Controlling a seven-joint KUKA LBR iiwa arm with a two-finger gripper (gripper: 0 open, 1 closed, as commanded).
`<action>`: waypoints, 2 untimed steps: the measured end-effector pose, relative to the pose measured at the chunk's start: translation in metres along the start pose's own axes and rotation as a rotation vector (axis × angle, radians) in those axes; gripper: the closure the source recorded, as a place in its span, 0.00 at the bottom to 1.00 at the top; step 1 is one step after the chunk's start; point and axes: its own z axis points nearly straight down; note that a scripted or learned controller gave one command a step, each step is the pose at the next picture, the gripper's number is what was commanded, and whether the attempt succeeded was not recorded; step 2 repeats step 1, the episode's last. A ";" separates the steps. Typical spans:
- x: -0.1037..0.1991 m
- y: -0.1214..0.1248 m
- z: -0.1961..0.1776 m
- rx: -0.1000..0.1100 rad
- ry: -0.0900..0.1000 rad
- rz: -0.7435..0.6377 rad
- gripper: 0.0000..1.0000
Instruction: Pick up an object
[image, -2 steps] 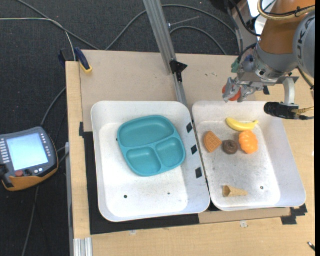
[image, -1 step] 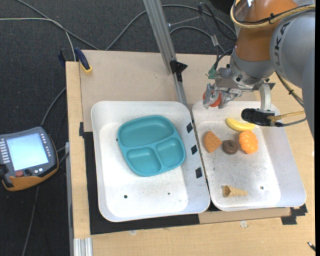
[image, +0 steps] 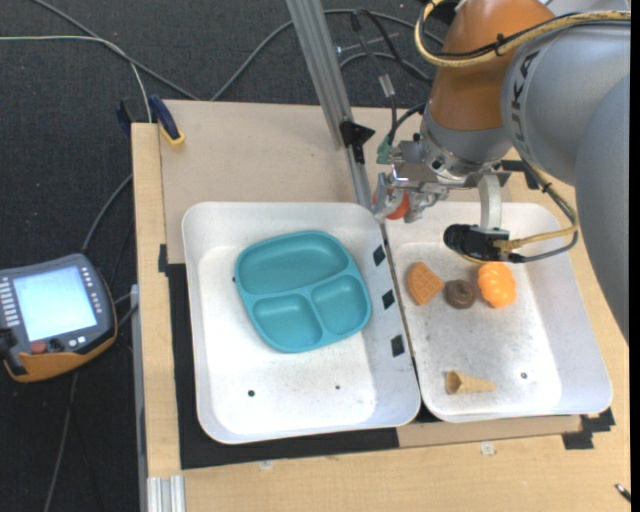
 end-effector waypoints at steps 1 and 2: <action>0.054 0.003 0.017 0.002 0.000 0.000 1.00; 0.054 0.003 0.017 0.002 0.000 0.000 1.00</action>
